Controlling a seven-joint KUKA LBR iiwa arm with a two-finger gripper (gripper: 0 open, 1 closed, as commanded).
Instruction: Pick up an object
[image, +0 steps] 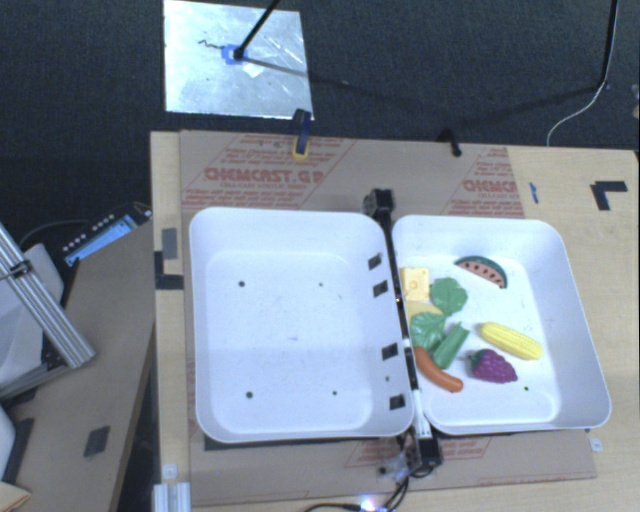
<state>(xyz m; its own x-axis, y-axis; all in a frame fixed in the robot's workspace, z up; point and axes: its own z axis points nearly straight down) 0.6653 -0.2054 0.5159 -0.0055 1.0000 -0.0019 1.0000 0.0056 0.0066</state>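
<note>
Several toy foods lie in the right bin (575, 300). A watermelon slice (482, 270) sits toward the back. A yellow cheese block (415, 286) rests against the bin's left wall, with a green lettuce piece (447, 297) beside it. Below them lie a green leafy piece (426, 327), a green cucumber (451, 345) and an orange carrot (437, 369). A yellow corn cob (510, 341) and a purple grape bunch (492, 366) lie to their right.
The left bin (290, 330) stands beside the right one, joined by a black clip strip (395, 320). Both rest on a cardboard sheet (260, 170) on the bench. A silver plate (238, 60) lies behind, and an aluminium rail (40, 310) stands at the left.
</note>
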